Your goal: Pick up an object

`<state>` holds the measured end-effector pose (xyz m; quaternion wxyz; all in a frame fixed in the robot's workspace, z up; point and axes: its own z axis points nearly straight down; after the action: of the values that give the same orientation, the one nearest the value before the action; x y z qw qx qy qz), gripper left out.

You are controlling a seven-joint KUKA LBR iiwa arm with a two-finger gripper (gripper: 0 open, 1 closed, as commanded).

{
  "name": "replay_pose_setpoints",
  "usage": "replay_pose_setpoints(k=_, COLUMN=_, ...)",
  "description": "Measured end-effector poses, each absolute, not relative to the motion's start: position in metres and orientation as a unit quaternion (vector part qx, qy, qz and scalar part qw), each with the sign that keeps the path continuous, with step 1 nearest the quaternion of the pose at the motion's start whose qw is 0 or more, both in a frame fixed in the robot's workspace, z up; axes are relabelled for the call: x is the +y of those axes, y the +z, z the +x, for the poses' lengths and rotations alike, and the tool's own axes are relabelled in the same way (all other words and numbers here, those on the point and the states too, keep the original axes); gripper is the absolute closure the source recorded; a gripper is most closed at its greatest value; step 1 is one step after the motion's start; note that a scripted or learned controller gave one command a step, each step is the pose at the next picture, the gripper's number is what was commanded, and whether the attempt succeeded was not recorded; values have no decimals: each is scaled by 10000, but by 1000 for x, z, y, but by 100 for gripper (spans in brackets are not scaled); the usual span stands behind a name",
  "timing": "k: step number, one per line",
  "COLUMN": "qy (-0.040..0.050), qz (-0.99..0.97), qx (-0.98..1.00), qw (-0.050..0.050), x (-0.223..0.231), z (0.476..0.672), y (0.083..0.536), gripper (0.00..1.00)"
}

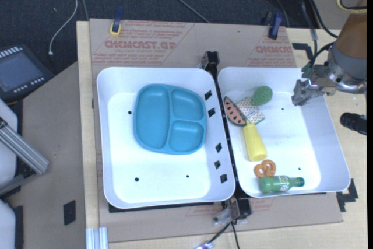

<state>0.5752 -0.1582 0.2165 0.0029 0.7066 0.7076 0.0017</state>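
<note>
Poised at the upper right rim of the right bin (326, 143), the pincer (303, 92) hangs off the grey wrist that comes in from the right, with the orange band above it. From where I stand I cannot tell how wide it is set; nothing shows between its tips, so I take it as carrying nothing.

From the one camera above the table (169, 32), all the candidates lie in the right bin, toward its left half. A green round toy (261, 95) is nearest the pincer, up by the far wall. Just beside it lies a watermelon slice (234, 111), touching or overlapping a small patterned packet (249, 110). Below those a yellow bottle-like piece (254, 144) lies lengthwise, then a small orange pretzel (264, 168), and a green bottle (280, 183) on its side near the front wall. The left bin (116, 148) carries a blue divided plate (170, 118).

To do this step well, I would pick one target that stands clear. The yellow piece looks the best bet: open floor to its right, a long body to close across. The slice and packet crowd each other and risk a double grab. The green bottle sits close to the wall, which could block one side. Come straight down, centred, closing across the narrow width.
</note>
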Motion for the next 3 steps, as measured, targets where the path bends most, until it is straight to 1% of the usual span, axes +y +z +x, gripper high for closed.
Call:
replay_pose_setpoints(k=1, qy=23, qz=7065, qx=7077, qw=41, x=-162, z=584, y=279, gripper=100)
replay_pose_setpoints(k=2, qy=0, qz=7053, qx=7089, qw=-18, x=-110, z=596, y=259, gripper=100)
replay_pose_setpoints(k=3, qy=-1, qz=7050, qx=7092, qw=-22, x=-60, z=610, y=242, gripper=100)
